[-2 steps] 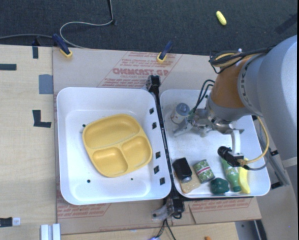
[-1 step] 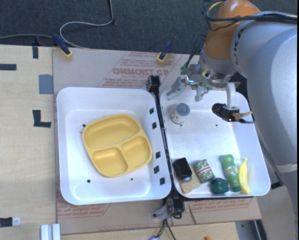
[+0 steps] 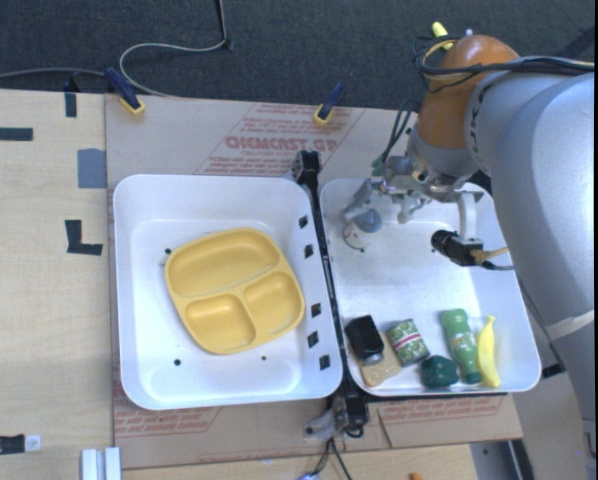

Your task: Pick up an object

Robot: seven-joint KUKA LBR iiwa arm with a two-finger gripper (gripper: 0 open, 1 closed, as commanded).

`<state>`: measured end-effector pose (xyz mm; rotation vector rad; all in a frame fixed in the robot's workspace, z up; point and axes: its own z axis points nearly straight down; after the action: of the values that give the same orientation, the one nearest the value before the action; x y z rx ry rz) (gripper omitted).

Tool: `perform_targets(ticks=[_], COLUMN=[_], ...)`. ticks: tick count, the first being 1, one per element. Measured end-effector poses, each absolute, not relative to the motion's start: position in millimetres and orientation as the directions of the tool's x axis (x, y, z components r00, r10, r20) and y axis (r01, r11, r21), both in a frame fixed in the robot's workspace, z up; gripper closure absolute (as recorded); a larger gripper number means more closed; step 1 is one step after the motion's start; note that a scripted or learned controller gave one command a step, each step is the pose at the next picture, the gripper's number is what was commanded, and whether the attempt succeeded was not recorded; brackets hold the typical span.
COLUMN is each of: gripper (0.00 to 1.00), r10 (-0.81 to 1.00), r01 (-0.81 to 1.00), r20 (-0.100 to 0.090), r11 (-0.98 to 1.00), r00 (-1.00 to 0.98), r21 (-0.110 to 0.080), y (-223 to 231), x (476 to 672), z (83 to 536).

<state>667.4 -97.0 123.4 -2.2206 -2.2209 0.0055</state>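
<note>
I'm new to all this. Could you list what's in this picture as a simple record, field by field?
Arm: grey with orange band, reaching in from the right
Gripper: over the upper left of the right bin
Left bin: yellow divided plate
Right bin, front edge: black object, small can, dark green lump, green bottle, banana
Bench: cardboard under both bins

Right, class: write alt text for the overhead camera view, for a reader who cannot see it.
A grey robot arm holds its hand over the right bin, above a row of small objects including a banana and green bottle. The left bin holds a yellow divided plate.
</note>
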Motion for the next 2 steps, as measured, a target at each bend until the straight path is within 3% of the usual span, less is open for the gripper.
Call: perform_targets(ticks=[1,2], gripper=[0.00,0.00], r10=[1.000,1.000], r01=[1.000,1.000], r20=[0.001,0.000], r11=[0.003,0.003], r00=[-0.003,-0.003], r21=[0.010,0.001], y=[-94.5,-97.9], x=[658.9,668.9], z=[102.9,85.0])
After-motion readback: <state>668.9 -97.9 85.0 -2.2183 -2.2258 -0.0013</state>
